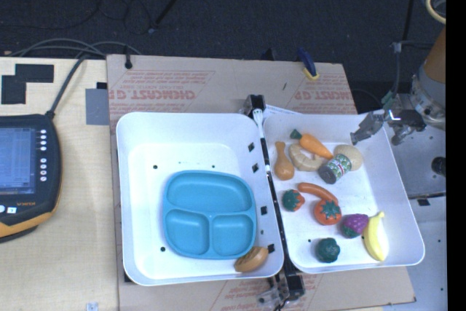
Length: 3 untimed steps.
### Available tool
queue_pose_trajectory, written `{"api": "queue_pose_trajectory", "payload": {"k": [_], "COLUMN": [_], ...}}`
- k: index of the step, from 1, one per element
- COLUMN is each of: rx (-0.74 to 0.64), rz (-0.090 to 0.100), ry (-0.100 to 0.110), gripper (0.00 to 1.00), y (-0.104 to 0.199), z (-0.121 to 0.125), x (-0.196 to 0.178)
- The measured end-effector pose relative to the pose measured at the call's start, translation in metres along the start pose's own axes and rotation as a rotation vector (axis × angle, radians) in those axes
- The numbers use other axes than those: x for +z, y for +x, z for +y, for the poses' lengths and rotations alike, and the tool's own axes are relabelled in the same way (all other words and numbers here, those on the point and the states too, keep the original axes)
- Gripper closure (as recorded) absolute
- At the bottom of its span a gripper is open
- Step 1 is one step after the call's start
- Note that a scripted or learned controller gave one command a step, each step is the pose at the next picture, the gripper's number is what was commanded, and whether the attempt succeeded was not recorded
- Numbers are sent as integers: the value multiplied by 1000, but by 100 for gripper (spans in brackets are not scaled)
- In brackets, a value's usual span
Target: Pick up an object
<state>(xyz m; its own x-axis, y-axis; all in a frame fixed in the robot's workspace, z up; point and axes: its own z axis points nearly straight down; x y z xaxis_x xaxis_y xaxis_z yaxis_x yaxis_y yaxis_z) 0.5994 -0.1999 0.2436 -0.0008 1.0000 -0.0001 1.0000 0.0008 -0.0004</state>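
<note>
The right bin (408, 229) holds several toy foods: a carrot (314, 146), a tan pear-shaped piece (282, 162), a small can (335, 168), a red pepper (327, 212), a purple eggplant (354, 224), a banana (375, 235) and a dark green piece (328, 250). My gripper (382, 131) hangs above the bin's far right rim, up and to the right of the can. Its fingers stand open and hold nothing.
A blue divided plate (210, 213) lies in the left bin (138, 156), and a brown croissant (252, 259) rests at that bin's near right corner. A teach pendant (25, 164) lies on the bench at far left. Cables run along the dark floor behind.
</note>
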Motion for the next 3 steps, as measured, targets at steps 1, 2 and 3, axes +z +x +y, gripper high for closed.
{"api": "queue_pose_trajectory", "payload": {"k": [1, 2, 3], "rx": [-2, -1, 2], "rz": [1, 2, 1], "ry": [2, 3, 0], "gripper": [0, 0, 100], "y": [22, 55, 53], "z": [9, 4, 5], "x": [162, 156, 144]}}
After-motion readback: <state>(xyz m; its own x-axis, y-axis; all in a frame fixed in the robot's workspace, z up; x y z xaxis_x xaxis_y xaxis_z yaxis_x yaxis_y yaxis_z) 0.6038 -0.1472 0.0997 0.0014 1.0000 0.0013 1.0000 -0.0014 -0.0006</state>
